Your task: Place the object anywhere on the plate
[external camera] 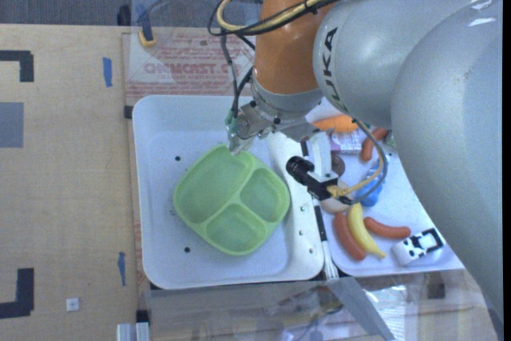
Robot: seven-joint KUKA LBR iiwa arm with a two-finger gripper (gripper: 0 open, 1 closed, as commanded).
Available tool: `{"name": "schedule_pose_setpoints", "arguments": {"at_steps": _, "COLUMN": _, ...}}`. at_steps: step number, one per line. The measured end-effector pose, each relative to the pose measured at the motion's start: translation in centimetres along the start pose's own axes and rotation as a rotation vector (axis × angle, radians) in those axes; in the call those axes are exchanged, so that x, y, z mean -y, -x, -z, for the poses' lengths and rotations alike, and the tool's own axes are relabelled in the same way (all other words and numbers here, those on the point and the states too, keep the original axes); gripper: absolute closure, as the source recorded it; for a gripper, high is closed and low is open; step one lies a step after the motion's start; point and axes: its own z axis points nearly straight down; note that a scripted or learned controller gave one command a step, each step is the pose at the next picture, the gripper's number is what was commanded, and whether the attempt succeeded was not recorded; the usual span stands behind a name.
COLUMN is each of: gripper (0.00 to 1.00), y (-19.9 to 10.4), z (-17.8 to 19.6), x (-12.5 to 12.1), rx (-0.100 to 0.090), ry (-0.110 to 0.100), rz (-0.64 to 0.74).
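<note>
With what the gripper [236, 141] carries hidden, I cannot tell its handling, jaw state or grasp spot, directly above the green plate's [231, 201] rim.

We count two white bins: the left bin [152, 172], whose floor lies under the claw [236, 141], and the right bin [435, 247], off to the claw's right. We count one green plate [231, 200], just below the claw, with three compartments. To the claw's lower right we count one banana [363, 229] and two red sausages [348, 236] [387, 230]. A third sausage [366, 148] lies to the claw's right, near one carrot [335, 124]. We see one black-and-white toy [418, 245] farthest from the claw.
</note>
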Motion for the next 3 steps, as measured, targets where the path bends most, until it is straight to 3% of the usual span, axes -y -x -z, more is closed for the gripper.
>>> {"name": "schedule_pose_setpoints", "arguments": {"at_steps": 1, "gripper": 1.00, "y": -3.9, "z": 3.6, "x": -1.4, "rx": 0.000, "ry": 0.001, "rz": 0.136}}
{"name": "schedule_pose_setpoints", "arguments": {"at_steps": 2, "gripper": 1.00, "y": 3.8, "z": 6.0, "x": 1.1, "rx": 0.001, "ry": 0.001, "rz": 0.103}}
{"name": "schedule_pose_setpoints", "arguments": {"at_steps": 3, "gripper": 1.00, "y": 9.7, "z": 2.8, "x": 7.5, "rx": -0.001, "ry": -0.002, "rz": 0.114}}
